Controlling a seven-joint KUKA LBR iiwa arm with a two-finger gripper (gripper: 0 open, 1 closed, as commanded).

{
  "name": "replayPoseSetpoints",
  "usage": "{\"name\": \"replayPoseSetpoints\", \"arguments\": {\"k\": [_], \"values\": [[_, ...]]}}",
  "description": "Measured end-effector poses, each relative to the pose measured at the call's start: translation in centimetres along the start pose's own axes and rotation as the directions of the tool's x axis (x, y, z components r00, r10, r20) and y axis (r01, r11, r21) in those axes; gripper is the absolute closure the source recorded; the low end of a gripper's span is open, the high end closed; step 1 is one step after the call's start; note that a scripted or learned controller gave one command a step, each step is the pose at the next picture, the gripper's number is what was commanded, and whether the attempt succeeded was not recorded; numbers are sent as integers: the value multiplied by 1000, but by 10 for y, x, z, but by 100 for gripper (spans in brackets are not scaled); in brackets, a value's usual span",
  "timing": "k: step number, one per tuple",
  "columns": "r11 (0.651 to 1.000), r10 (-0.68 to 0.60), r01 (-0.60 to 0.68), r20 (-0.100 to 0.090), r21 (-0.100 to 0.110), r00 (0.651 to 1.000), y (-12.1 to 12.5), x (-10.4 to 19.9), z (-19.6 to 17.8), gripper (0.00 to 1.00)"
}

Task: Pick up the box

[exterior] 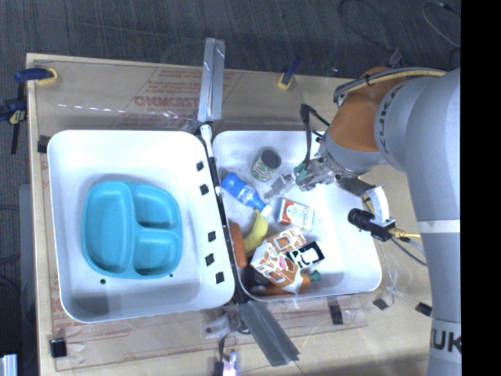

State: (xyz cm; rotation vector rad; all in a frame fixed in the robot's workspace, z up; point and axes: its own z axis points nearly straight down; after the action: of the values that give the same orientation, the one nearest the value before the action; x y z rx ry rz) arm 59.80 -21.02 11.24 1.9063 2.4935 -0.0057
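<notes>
A: Where's the tool (307, 174)?

B: Low in the right-hand bin (356, 269), near its far wall, the grey arm (407, 124) coming in over the bin's right rim. Whether it is clenched or released, I can't tell.

A: What's nearest?

B: A small can (265, 164) just to its left, and a blue bottle (242, 192) lying left and a little nearer the camera.

A: And the box?

B: The small orange-and-white box (297, 213) lies just camera-side of the tool, apart from it. Past it sit a banana (256, 233) and a patterned packet (279, 262).

A: Open room?

B: Bare white floor to the tool's right, toward the right wall; the clutter crowds the bin's left and near side. Across the divider, the other bin (66, 288) holds a blue divided tray (131, 227). Both stand on the bench (102, 81).
</notes>
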Motion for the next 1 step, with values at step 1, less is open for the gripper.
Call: {"name": "replayPoseSetpoints", "arguments": {"k": [1], "values": [[999,45,-45,-5,2,999,-38,11,21,0]]}}
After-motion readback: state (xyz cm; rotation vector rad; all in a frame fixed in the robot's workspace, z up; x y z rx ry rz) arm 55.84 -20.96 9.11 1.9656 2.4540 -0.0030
